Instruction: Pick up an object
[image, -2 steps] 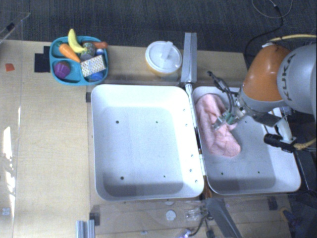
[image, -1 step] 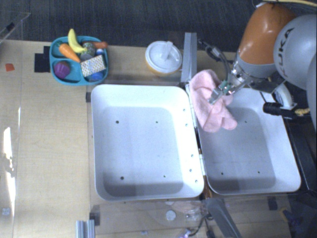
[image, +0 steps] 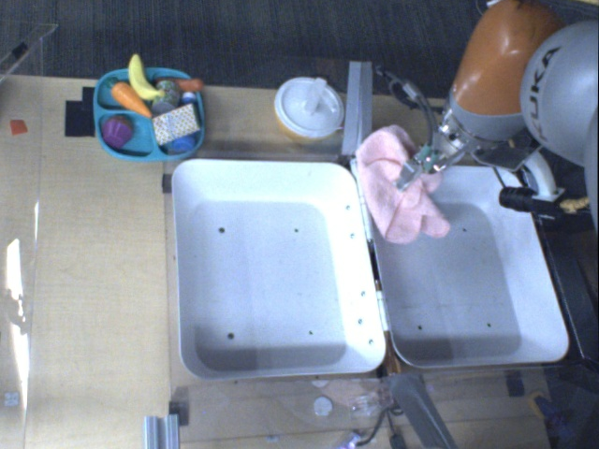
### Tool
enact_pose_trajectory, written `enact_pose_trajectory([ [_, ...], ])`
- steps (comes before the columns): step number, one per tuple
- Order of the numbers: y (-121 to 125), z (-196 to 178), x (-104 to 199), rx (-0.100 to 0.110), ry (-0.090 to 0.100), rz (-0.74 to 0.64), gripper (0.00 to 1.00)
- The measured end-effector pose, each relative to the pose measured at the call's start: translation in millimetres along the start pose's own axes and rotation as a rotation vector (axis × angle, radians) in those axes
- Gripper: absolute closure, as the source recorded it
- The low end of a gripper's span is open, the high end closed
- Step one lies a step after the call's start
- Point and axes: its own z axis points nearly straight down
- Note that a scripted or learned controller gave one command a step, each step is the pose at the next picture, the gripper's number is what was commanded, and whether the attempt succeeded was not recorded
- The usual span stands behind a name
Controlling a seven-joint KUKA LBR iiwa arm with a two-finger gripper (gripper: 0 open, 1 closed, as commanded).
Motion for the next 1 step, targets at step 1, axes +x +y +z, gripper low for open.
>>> enact_pose_trajectory([
  [1,6.0,13.3,-16.2,0.010,0.008,-0.080,1.00],
])
